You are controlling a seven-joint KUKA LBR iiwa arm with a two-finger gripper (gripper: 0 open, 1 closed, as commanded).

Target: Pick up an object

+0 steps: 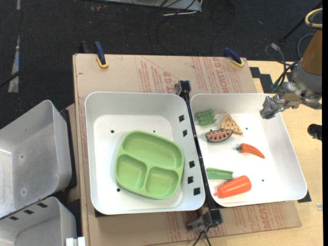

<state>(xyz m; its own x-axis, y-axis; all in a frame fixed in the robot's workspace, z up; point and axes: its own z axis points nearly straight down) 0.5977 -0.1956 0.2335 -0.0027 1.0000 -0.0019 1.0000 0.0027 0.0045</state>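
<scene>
Camera view shows the gripper [269, 110] at the upper right rim of the right bin [287, 152]; whether it is spread or pressed together cannot be told. Inside that bin lie a toy carrot [233, 186], green bean [219, 173], chili pepper [250, 150], watermelon slice [219, 135] and green leaf piece [205, 117]. The left bin [102, 111] carries a green divided plate [148, 164].

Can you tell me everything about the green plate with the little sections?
The green plate is a light green tray, smooth like plastic, with rounded corners. It has three compartments: one long one across the top and two smaller ones below. It lies flat, turned a little askew, on the floor of the left white bin, towards the lower right part. Only the bin's floor touches it, and no toy food lies on it.
</scene>
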